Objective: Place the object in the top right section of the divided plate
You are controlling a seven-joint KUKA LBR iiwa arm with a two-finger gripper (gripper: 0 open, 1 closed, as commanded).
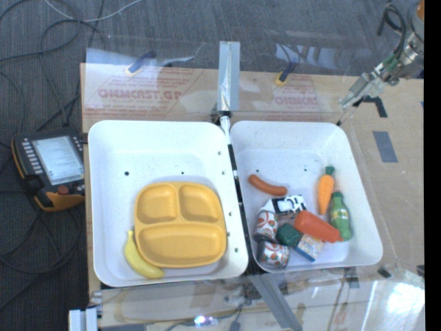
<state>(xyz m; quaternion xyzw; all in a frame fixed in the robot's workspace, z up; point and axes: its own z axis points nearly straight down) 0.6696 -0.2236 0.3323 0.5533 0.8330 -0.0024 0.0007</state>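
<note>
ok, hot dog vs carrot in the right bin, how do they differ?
Colour: the hot dog is plain reddish brown; the carrot is orange with a green top. Pose: the hot dog lies slantwise, nearly left to right, while the carrot lies along the bin's depth, green end toward the far wall. Neighbours: the hot dog lies apart near the bin's middle; the carrot sits right beside the green bottle. Both are long, narrow toy foods lying flat in the right bin.
</note>
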